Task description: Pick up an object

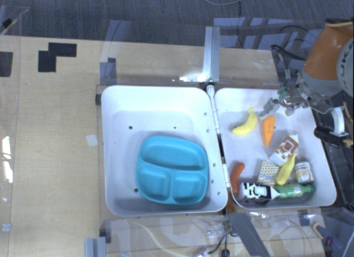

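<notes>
Because the single camera view looks down at a slant on the bench (55, 156), the height of the gripper (283, 102) above the toys is hard to judge, and this is the first source of risk. It hangs over the far part of the right bin (326, 156), close to the far wall, and whether the jaws are spread or pressed together I cannot tell, since they appear small and blurred; nothing is seen between them. No object is lifted yet. The nearest candidates are the carrot (267, 129) and the yellow banana (246, 124), both lying just beside each other below the gripper. If the arm descends between them, I think the jaws may push one aside or catch only a tip, and the smooth curved banana could slip out. A descent too close to the far wall could also strike the rim. Nearer the front, the small box (285, 149), the second banana (286, 169), the little can (302, 171), the green bottle (293, 190), the red sausage (237, 176) and a black and white toy (254, 191) lie crowded and touching, so a grasp there may take two things or none. The left bin (119, 112) holds a blue divided plate (172, 169), too wide and flat for the jaws, in my judgement.
</notes>
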`<act>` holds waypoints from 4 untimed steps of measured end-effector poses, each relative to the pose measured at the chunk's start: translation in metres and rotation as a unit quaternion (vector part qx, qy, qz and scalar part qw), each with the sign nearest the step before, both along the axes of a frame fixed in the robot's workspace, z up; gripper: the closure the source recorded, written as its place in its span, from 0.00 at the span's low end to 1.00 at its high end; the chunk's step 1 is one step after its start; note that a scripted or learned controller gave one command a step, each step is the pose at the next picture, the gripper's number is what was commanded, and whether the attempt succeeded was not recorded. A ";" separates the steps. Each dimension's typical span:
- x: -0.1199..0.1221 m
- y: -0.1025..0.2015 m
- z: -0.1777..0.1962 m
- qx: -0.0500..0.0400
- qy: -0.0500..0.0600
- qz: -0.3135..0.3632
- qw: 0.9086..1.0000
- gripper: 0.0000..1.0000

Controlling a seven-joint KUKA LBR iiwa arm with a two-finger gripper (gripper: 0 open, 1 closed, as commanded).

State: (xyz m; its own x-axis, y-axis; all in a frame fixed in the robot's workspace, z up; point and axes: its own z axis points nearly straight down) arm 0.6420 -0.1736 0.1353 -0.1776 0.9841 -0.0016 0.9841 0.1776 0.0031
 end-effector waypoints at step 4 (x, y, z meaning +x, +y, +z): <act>-0.016 0.008 0.018 0.001 -0.001 -0.267 0.964 1.00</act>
